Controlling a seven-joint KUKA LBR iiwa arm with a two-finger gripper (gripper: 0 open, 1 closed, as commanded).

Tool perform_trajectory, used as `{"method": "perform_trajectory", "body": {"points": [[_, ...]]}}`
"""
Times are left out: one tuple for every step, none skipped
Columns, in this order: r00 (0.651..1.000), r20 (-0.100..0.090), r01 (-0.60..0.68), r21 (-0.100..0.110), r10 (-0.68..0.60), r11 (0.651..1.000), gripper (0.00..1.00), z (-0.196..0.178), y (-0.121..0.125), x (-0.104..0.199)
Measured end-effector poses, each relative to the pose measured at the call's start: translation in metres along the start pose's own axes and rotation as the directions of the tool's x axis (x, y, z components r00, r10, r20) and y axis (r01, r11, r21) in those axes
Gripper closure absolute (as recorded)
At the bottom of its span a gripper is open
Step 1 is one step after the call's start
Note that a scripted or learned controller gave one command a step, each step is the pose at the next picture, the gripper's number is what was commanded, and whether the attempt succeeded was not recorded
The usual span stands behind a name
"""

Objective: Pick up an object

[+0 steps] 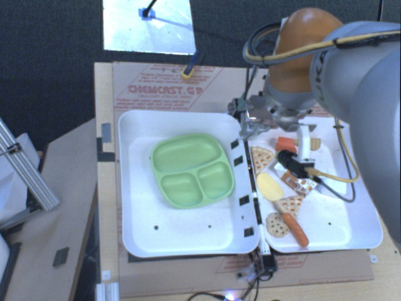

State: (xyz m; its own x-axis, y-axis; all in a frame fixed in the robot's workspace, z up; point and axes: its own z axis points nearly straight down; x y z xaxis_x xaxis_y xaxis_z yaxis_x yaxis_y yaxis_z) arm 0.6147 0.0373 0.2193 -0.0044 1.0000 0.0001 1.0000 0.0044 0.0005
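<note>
From here I cannot tell how far the gripper (255, 125) is open, or whether it has anything. The pizza slice (262, 158) lies just on the near side of it, the yellow piece (269, 185) beyond that, and the carrot (294, 229) nearest me.

Green tray (188, 163) fills left bin (143, 232) centre; edges free.

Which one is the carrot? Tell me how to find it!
Look in the white bin on the right, the one holding toy food. By its front edge lies the carrot, beside a round brown cookie; it's the only long, thin orange thing.
</note>
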Motion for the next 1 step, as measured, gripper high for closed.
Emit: {"method": "perform_trajectory", "body": {"points": [[1.000,0.000,0.002,-0.002,-0.002,1.000,1.00,0.0039,0.0131,-0.0015]]}}
